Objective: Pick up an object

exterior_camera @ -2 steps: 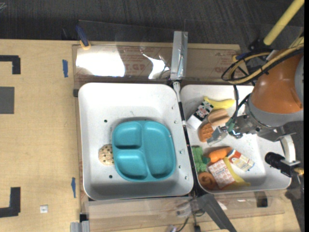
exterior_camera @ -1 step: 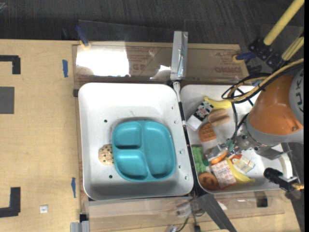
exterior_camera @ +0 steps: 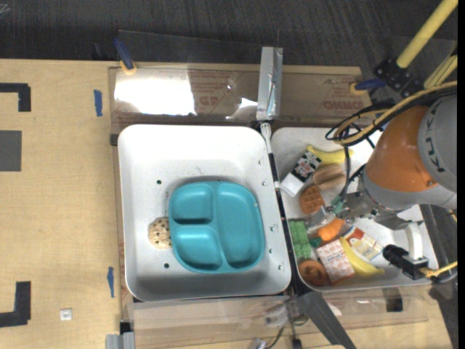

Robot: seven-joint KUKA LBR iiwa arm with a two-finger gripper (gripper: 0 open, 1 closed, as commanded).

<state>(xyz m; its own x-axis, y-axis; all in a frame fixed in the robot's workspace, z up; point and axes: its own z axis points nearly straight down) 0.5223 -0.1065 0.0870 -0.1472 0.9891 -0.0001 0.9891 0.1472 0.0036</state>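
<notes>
Grey arm (exterior_camera: 414, 158) covers much of the right bin (exterior_camera: 290, 138); end effector (exterior_camera: 341, 211) grip unreadable among toy food.

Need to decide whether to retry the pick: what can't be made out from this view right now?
- Gripper: the wrist above hides it, so a grasp can't be confirmed.
- Right bin: the arm covers its right side.
- Snack packets: labels too small to read.
- Cookie: partly tucked under the teal tray.

Grey arm (exterior_camera: 439, 133) with a broad orange band (exterior_camera: 398, 158), dark lettering on its casing, black cables alongside.
</notes>
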